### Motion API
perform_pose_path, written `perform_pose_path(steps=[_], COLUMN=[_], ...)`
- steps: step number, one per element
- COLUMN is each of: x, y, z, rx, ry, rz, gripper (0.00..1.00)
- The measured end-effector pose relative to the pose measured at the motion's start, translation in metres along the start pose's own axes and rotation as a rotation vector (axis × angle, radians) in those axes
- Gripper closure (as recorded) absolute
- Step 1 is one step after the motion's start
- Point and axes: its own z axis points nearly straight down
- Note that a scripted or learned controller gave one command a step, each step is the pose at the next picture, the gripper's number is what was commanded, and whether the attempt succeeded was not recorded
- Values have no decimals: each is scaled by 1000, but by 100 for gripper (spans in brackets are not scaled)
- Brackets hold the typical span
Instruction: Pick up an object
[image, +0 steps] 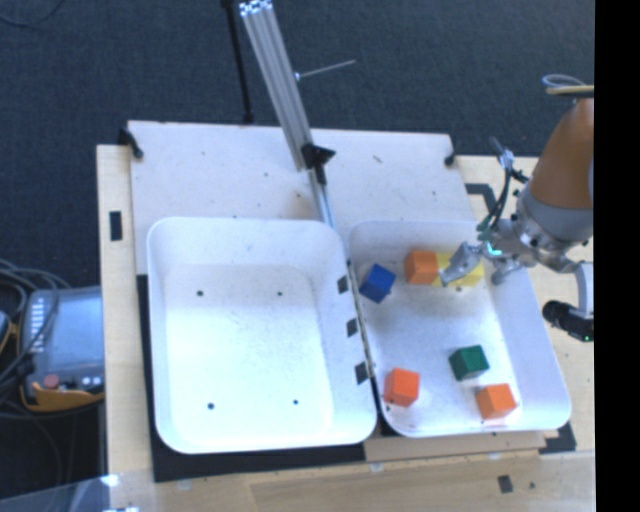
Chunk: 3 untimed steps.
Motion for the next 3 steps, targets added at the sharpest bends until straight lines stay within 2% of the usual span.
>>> perform_pose_path(steps=[1,3], x=[0,-6], y=[1,-7], z=[-3,95], rx=[-4,-1], ry=[-2,-2], rz=[-2,6], gripper=[0,0])
